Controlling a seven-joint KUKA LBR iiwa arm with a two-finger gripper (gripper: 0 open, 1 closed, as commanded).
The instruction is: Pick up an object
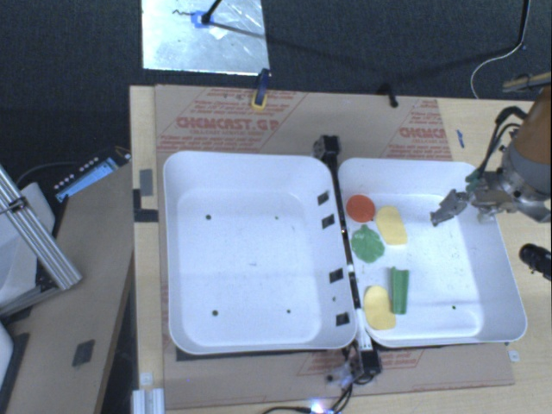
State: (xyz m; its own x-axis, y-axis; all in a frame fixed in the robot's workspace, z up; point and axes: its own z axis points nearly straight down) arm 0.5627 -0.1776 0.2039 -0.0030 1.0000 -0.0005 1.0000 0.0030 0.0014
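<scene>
Hovered over right bin [496, 257], gripper [450, 207] near its far-right part, bare floor beneath; how far open, impossible to tell; held nothing visible. Clustered by the left wall: orange disc [360, 206], yellow piece [392, 225], green lump [367, 244], green stick [399, 289], yellow lump [379, 307]. Left bin [250, 253] alongside.

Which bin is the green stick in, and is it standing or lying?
Right bin. The green stick lies flat on its floor beside a yellow piece.

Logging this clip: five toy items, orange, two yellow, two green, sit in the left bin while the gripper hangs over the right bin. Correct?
Not quite. The camera view shows all five in the right bin, along its left side, not the left bin. The gripper does hang over the right bin.
</scene>
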